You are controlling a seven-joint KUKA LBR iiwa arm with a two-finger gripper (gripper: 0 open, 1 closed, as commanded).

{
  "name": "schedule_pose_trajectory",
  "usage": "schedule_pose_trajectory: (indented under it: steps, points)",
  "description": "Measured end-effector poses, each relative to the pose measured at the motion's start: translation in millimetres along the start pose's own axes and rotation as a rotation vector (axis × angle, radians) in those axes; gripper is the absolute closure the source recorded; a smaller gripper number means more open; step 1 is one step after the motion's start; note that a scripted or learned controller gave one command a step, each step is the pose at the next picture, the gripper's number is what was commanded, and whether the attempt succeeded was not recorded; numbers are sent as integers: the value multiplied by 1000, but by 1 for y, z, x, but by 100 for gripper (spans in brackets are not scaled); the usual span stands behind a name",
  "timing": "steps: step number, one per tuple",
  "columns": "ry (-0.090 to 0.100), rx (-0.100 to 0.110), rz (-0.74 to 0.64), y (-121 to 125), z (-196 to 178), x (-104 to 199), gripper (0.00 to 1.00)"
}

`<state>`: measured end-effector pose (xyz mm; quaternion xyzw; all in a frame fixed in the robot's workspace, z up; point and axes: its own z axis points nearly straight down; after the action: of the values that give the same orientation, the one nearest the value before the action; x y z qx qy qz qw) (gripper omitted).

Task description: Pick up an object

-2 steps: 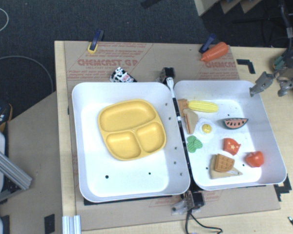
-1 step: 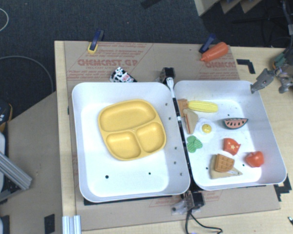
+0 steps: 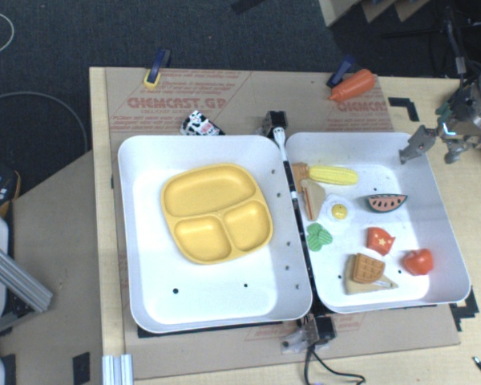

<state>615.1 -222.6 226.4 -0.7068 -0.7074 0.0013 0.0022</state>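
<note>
The gripper point(image 3: 435, 141) is hanging at the right edge of the frame, over the upper right corner of the right bin point(image 3: 433, 215), with its two fingers spread apart and nothing lying between them; one finger point(image 3: 414, 147) is pointing down-left over the bin's rim. The right bin is holding the toy food: a corn cob point(image 3: 332, 175) is lying near its upper left, a watermelon slice point(image 3: 386, 203) is sitting to the right of centre, a fried egg point(image 3: 337, 211) is resting beside a tan bread slice point(image 3: 312, 197) along the left wall, and a green leafy piece point(image 3: 317, 236) is lying just below them. Lower down, a red strawberry point(image 3: 380, 239), a tomato point(image 3: 418, 261) and a waffle wedge point(image 3: 365, 271) are sitting near one another. All are lying well apart from the gripper. The left bin point(image 3: 144, 239) is bearing a yellow divided tray point(image 3: 216, 212) at its centre. An orange carrot-like object point(image 3: 353, 85) is lying on the cardboard point(image 3: 248, 95) above the bins.
</note>
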Motion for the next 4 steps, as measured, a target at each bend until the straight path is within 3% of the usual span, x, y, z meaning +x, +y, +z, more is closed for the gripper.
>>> schedule_pose_trajectory:
  steps: [3,4]
  points:
    - [0,0,0,3,144,20,0]
    - [-2,-6,-1,4,130,19,100]
